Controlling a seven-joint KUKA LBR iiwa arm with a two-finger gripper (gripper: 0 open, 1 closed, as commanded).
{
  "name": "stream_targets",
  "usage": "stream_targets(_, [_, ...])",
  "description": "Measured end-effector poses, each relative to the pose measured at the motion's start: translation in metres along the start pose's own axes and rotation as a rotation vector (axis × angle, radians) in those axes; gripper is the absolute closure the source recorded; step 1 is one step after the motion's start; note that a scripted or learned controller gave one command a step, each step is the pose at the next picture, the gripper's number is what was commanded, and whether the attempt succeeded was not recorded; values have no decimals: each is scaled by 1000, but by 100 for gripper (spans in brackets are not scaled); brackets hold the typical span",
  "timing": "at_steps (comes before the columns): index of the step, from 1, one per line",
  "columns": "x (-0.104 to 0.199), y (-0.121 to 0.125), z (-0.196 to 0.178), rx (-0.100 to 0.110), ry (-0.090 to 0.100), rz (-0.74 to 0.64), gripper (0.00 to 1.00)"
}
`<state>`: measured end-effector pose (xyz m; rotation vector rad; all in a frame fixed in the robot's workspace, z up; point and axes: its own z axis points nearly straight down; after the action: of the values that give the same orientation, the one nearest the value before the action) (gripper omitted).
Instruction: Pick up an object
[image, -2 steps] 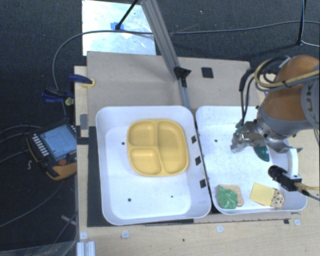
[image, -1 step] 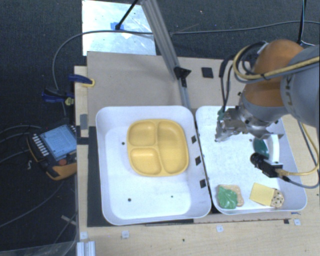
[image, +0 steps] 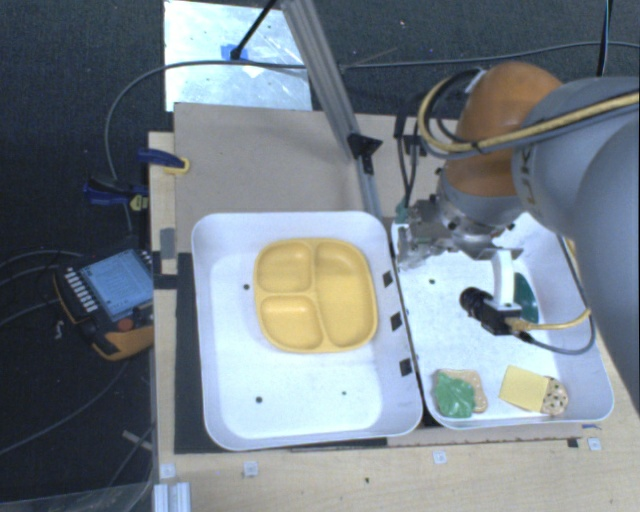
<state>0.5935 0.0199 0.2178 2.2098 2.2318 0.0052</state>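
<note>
Two shallow white bins are set side by side on the worktop (image: 260, 160), which is covered by a brown board. The left bin (image: 230, 385) is occupied by a yellow plate (image: 315, 295) with three compartments, laid flat towards the far half of the bin.

In the right bin (image: 440, 335), two small things are found along the near edge. A slice of toast with a green topping (image: 458, 392) is placed in the near left corner, just beside the wall that is shared with the left bin. A yellow wedge of cheese (image: 527, 389), dotted with dark holes at its right end, is laid to the right of the toast, near it but apart from it. Both are well apart from the claw.

The grey arm (image: 575, 140) is extended in from the right, and its orange band (image: 500, 110) is seen above the far part of the right bin. The claw (image: 408, 245) is lowered at the far left corner of the right bin, close to the divide between the two bins. Whether the claw is apart or together cannot be told, since it is small and blurred here. Nothing is seen to be clamped in it.

A slanted metal pole (image: 330, 85) is fixed at the far edge of the worktop. A handheld device with a blue screen (image: 110, 290) is left on the dark floor to the left.
</note>
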Motion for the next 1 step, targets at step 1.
stream_targets(1, [35,27,-3,-1,0,1,100])
